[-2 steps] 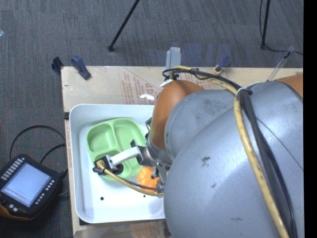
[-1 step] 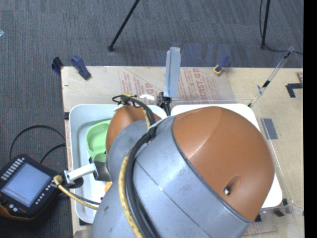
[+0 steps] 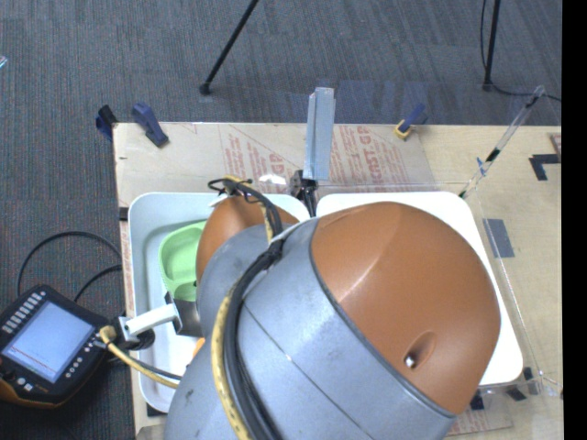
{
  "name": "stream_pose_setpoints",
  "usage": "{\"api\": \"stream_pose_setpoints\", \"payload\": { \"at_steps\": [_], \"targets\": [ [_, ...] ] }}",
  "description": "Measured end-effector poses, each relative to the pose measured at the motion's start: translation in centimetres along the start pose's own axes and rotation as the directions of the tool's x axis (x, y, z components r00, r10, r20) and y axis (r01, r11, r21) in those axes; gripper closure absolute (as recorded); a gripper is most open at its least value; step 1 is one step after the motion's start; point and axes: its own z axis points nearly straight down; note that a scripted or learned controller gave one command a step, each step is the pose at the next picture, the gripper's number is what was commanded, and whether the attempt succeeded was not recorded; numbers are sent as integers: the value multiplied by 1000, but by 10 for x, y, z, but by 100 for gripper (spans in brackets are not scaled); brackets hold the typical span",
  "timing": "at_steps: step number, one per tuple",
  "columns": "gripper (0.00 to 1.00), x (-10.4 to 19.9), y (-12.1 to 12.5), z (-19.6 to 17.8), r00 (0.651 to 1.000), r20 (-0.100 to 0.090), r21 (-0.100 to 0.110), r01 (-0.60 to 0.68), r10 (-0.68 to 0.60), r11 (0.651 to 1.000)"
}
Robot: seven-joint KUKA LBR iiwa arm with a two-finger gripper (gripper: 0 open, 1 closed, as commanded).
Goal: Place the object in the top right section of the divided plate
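Arm (image 3: 367, 319) seen looming over both bins.
Green divided plate (image 3: 182, 253) was glimpsed in the left bin (image 3: 145, 236); the pincer's state could not be told.

We look down on dark grey carpet (image 3: 110, 44) surrounding a pale wooden tabletop (image 3: 385, 154). Two thin black stand legs (image 3: 234, 35) cross the carpet at the top. A handheld control pendant (image 3: 41, 346) lies on the floor at left, its black cable (image 3: 55, 246) looping nearby. Blue clamps (image 3: 147, 124) grip the tabletop's far edge.
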Motion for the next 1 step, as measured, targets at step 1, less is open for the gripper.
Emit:
{"api": "stream_pose_setpoints", "payload": {
  "at_steps": [1],
  "targets": [
    [0, 82, 17, 1, 973, 26, 16, 228, -228, 974]
  ]
}}
